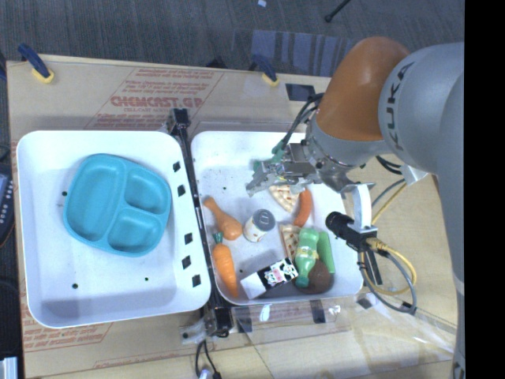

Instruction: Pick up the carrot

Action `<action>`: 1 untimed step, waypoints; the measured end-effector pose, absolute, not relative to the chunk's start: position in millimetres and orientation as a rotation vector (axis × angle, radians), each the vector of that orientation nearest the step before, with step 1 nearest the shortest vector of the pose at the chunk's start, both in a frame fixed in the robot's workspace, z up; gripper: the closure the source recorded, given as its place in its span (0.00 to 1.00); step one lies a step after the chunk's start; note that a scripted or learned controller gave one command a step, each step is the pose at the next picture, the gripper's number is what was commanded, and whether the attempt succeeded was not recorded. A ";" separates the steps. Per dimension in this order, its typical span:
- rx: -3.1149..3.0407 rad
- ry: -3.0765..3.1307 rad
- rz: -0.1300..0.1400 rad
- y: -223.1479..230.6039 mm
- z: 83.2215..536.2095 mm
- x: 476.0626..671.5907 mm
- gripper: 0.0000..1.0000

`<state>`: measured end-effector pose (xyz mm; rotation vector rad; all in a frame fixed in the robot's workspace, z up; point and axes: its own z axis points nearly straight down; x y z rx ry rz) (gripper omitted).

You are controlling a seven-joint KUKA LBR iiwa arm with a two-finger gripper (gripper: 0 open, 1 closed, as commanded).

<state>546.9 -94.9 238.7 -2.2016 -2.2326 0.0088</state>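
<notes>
At the near edge of the right bin (237, 144) lies a crowded heap: a small black-and-white carton (272, 277) with a cow pattern, a green bottle (308, 253) leaning across a dark brown lump (317, 279), and a wedge of pizza-like toy food (289, 239) tucked behind them. Just left of the carton, against the bin's left wall near the front corner, is the carrot (225, 264) — orange, lying lengthwise with its green top pointing away from the camera. It touches nothing of the arm.

A little farther back sits an orange-brown drumstick-shaped piece (223, 219), close to the carrot's top end, and beside it a small cream jar with a grey lid (258, 224). To the right of the jar a second orange, carrot-like piece (304, 207) lies next to a criss-crossed waffle slice (283, 196).

Above those two hangs the pincer (272, 174), well apart from the carrot, with the jar and drumstick between. Its metal parts blur together against the white floor, so whether it is wide or narrow I cannot tell. The grey arm (426, 93) with its orange band covers the bin's far right corner.

The left bin (39, 290) holds a blue divided plate (118, 204). Both bins rest on the cardboard-covered counter (102, 89).
</notes>
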 end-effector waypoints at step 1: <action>-2.193 -2.274 -0.013 -93.1 134.2 513.5 0.00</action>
